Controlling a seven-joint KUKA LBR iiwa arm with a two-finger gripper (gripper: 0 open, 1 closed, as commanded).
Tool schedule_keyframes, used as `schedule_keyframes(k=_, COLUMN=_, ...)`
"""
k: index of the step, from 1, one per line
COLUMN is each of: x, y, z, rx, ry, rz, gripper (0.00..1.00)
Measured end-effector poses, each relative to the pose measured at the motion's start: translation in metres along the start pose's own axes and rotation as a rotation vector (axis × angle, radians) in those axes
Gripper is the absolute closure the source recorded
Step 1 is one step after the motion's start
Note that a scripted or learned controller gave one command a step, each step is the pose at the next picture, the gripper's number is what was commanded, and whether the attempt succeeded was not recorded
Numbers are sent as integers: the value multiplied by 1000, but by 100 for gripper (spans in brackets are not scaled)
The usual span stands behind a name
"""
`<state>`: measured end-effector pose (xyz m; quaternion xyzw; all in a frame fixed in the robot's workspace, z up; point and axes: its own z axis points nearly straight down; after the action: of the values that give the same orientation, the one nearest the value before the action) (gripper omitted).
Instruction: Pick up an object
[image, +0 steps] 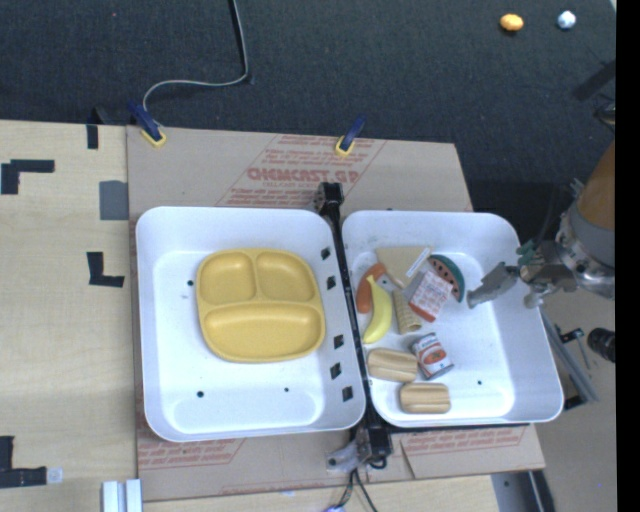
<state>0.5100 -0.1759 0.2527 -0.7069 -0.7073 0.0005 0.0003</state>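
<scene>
Over in the right bin (530, 395), the objects sit bunched against its left wall, in the centre-right of the frame: a yellow banana (378, 311) curving along the divider, an orange-red piece (369, 281) tucked just above it, a tan wedge like a sandwich slice (402, 266) behind, a red-and-white packet (429, 295) tilted beside a watermelon slice (450, 277) with its green rind showing, a small red-labelled can (432, 356) lying lower down, and two bun-coloured rolls (392, 365) and (424, 399) toward the bin's lower edge. That crowding leaves the right half of this bin as bare white floor, open room from the watermelon across to the far rim. And there's the gripper (497, 283), hanging at the right side of the frame just over that bare stretch, near the bin's right rim and apart from the pile; its dark finger (490, 285) points left toward the watermelon with nothing visibly between the fingers, and whether they stand apart or together I cannot tell from this angle. The grey arm (590, 255) comes in from the right edge. In the left bin (160, 330), a yellow three-section plate (262, 305) lies in the upper middle, with clear floor around it, widest along the bottom. Both bins rest on a cardboard sheet (290, 170) clamped at its upper edge.
</scene>
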Motion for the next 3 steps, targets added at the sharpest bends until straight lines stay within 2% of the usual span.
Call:
schedule_keyframes(k=1, x=-5, y=15, z=156, rx=2, ry=2, rz=0, gripper=0)
schedule_keyframes(k=2, x=26, y=84, z=166, rx=-7, ry=-2, rz=-2, gripper=0)
schedule_keyframes(k=3, x=58, y=159, z=167, rx=-4, ry=-1, rz=-2, gripper=0)
